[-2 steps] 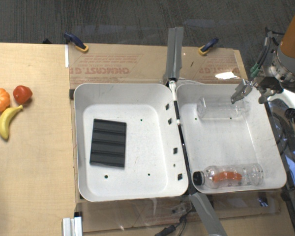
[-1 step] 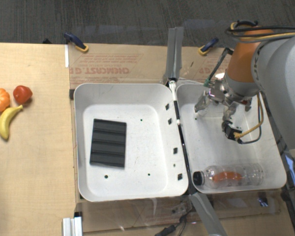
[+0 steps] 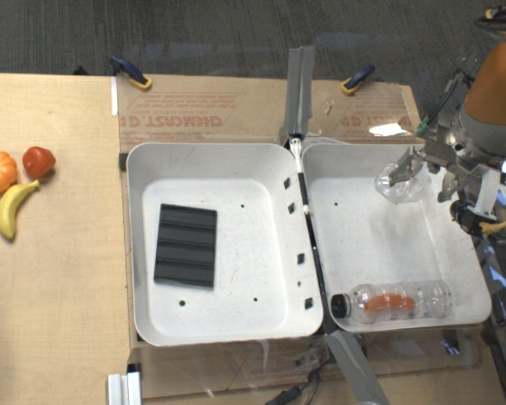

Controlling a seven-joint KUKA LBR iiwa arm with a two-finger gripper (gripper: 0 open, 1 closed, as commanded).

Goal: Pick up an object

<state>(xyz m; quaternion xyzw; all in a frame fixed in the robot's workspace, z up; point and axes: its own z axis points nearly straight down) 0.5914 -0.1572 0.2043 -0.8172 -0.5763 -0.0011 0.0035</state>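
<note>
In the camera view, the gripper (image 3: pixel 413 169) sits at the upper right of the frame, over the far part of the right bin (image 3: pixel 379 251). A crumpled clear plastic piece (image 3: pixel 398 184) lies right at its tip, but whether the claw is wide, narrow or closed on it I cannot tell.

That plastic looks light, thin and easily crushed; a pinch across a fold should serve. The clear bottle (image 3: pixel 392 302) (black cap, orange inside) lies on its side at the lower right, probably light, smooth and apt to roll, best taken across its middle. The black ribbed block (image 3: pixel 185 245) in the left bin (image 3: pixel 211 167) looks stiff.

Counted: two bins, one bottle, one plastic piece, one block.
</note>
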